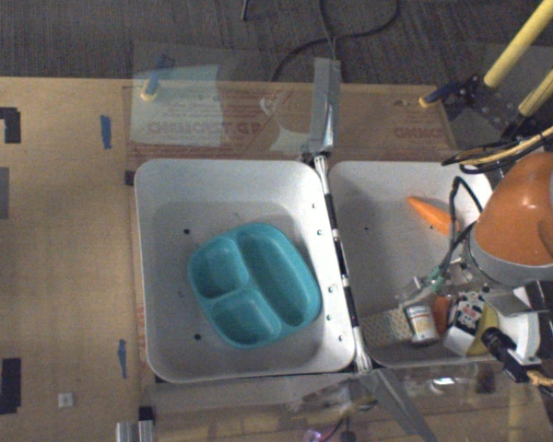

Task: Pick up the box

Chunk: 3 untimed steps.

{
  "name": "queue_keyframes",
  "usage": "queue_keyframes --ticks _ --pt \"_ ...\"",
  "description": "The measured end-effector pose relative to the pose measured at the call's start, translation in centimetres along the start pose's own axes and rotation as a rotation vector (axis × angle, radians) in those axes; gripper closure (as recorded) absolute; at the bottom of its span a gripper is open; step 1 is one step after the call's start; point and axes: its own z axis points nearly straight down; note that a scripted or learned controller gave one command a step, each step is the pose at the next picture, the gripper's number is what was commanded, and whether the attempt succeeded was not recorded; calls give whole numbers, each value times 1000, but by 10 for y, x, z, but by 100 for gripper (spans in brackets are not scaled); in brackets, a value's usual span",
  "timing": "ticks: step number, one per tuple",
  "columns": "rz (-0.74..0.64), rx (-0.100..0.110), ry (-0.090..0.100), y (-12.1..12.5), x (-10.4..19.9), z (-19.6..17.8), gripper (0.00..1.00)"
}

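Plate (253, 284) is lying well left of your pincer (442, 288); the can (422, 322) is crowding it, just below. The box (466, 313) is sitting just right of that. You are wanting to centre over the box alone; I cannot tell the pincer's opening.

**One overhead cam, looking down at a slant**

Just a single fixed camera here, mounted above the counter (55, 247) and tilted a bit rather than straight down. It's far enough back to catch both white bins: left bin (157, 191), right bin (369, 191), plus dark floor (120, 17) past the counter's far edge. The arm (525, 219) pokes in from the right side.
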Motion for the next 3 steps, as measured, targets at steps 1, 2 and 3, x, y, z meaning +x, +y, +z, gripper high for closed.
queue_keyframes --ticks 1,2,3 --pt "149 18 23 15 23 22 0" --pt "169 15 25 -2 -1 22 0" --pt "175 12 20 -3 -6 11 100"
